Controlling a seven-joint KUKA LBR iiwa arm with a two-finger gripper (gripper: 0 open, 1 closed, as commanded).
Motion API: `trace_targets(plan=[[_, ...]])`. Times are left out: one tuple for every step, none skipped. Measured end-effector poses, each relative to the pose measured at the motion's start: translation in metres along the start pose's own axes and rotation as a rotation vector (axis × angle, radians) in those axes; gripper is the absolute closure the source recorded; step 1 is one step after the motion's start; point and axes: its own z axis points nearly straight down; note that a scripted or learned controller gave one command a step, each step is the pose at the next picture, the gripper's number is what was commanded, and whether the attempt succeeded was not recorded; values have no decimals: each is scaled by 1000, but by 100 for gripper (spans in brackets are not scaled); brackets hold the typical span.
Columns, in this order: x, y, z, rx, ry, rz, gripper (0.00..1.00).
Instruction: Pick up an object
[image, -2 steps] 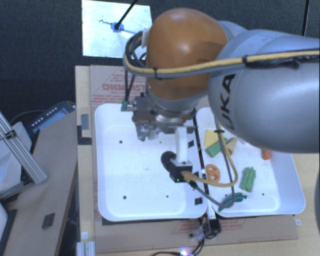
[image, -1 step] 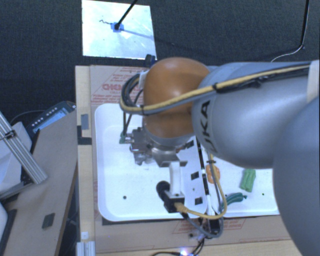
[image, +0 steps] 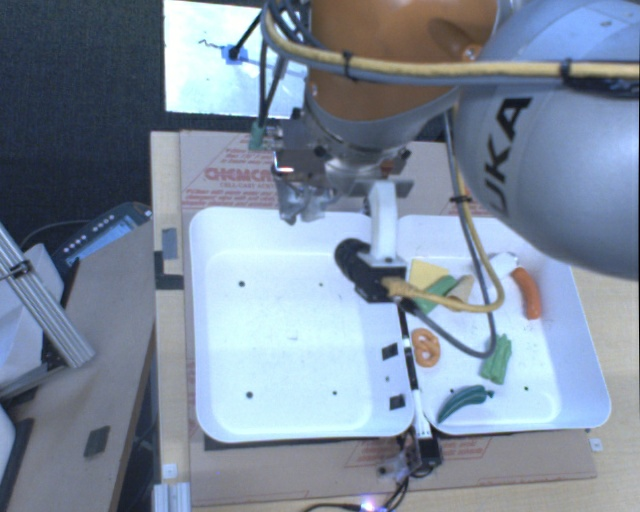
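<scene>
The gripper (image: 300, 205) hovers above the left-hand bin (image: 230, 400) at its far rim.

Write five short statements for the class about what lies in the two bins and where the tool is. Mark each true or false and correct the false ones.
1. The pretzel lies in the right bin. True.
2. The orange piece lies in the left bin. False: it lies in the right bin, towards its right side.
3. Two green pieces lie in the right bin. True.
4. The tool is over the near edge of the right bin. False: it is at the far edge of the left bin.
5. The yellow wedge rests on the pretzel. False: they lie apart.
</scene>
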Motion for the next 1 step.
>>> trace_targets(plan=[[0, 15, -117, 5, -2, -1, 100]])
